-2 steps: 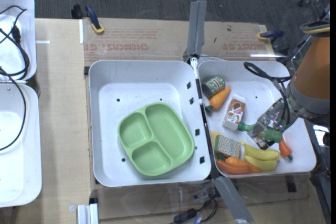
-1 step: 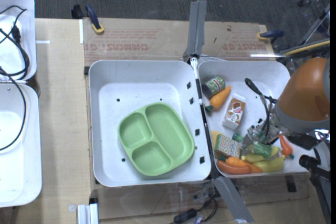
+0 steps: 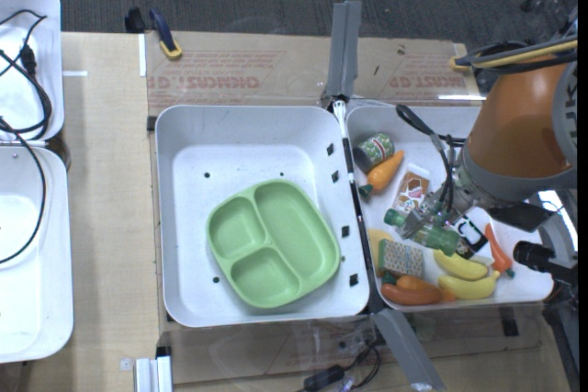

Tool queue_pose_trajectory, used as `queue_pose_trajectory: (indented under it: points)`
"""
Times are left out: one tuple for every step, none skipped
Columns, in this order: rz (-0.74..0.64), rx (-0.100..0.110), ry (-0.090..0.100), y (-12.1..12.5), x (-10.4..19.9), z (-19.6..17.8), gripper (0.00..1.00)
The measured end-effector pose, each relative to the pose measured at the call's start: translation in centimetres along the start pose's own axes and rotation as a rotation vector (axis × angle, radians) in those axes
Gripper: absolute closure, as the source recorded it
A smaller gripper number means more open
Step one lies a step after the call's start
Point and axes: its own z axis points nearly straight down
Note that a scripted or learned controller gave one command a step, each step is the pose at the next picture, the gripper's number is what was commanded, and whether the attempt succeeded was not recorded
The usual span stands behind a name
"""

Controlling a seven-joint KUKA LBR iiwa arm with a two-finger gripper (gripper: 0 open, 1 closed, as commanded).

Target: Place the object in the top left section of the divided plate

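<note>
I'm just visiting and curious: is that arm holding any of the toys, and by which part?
It cannot be told. The gripper is low in the right bin, over a green bottle, but its tip is too cluttered to judge.

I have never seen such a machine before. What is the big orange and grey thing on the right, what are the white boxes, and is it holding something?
This is one picture, taken by a fixed camera looking down at a slant on a bench. The orange and grey thing is a robot arm reaching in from the right. Its gripper hangs low over the right bin, among toy food: a carrot, bananas, a green can and a green bottle. Whether it holds anything is too cluttered to tell. The left bin bears a green divided plate with three sections, where one object should go.
</note>
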Motion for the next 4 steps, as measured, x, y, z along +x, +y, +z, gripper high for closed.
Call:
queue_pose_trajectory:
  points:
    - [-0.056, -0.001, -0.001, -0.9, 0.6, -4.3, 1.00]
    - [-0.162, 0.002, 0.001, -2.7, -2.4, -2.3, 1.00]
    - [-0.281, 0.000, 0.000, -3.6, -3.9, -3.4, 1.00]
    - [-0.408, -0.001, -0.002, -5.3, -7.0, -3.6, 1.00]
